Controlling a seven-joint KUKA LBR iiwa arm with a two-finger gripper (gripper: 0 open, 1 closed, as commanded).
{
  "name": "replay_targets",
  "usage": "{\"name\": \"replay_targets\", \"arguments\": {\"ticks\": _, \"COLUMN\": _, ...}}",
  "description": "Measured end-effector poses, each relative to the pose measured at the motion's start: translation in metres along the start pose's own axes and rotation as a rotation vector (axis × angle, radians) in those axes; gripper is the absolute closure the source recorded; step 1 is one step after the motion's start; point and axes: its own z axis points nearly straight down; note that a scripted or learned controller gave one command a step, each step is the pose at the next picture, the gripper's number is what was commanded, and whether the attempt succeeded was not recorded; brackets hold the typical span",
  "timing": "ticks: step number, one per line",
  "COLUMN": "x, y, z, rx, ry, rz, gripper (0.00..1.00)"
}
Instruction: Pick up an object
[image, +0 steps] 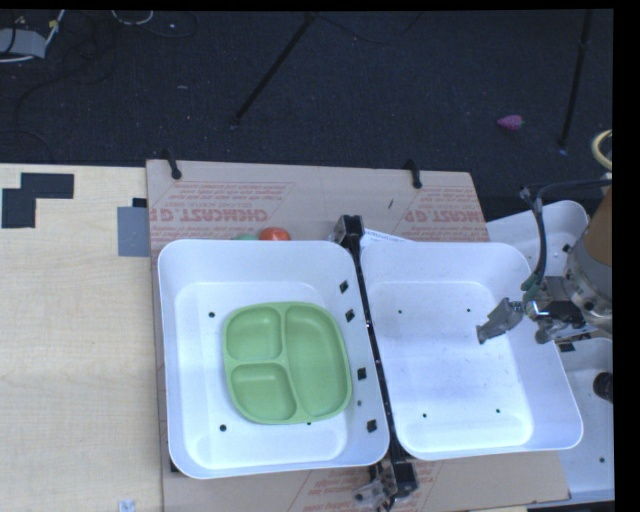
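while the gripper hangs at right of frame, fingers' state i cannot tell, the green plate lies far left, long axis roughly upright.

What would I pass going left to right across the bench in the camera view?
Left white bin, green divided plate lying in it, black divider between the bins, right white bin, then the hand over that bin's right side.
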Motion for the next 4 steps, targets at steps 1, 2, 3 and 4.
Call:
{"name": "replay_targets", "arguments": {"ticks": 1, "x": 0.0, "y": 0.002, "z": -0.006, "rx": -0.012, "ry": -0.002, "rz": -0.002, "gripper": 0.0}}
{"name": "replay_targets", "arguments": {"ticks": 2, "x": 0.002, "y": -0.008, "z": 0.051, "rx": -0.005, "ry": 0.0, "rz": -0.002, "gripper": 0.0}}
{"name": "replay_targets", "arguments": {"ticks": 3, "x": 0.009, "y": -0.007, "z": 0.096, "rx": -0.005, "ry": 0.001, "rz": -0.002, "gripper": 0.0}}
{"name": "replay_targets", "arguments": {"ticks": 4, "x": 0.008, "y": 0.002, "z": 0.155, "rx": -0.007, "ry": 0.0, "rz": -0.001, "gripper": 0.0}}
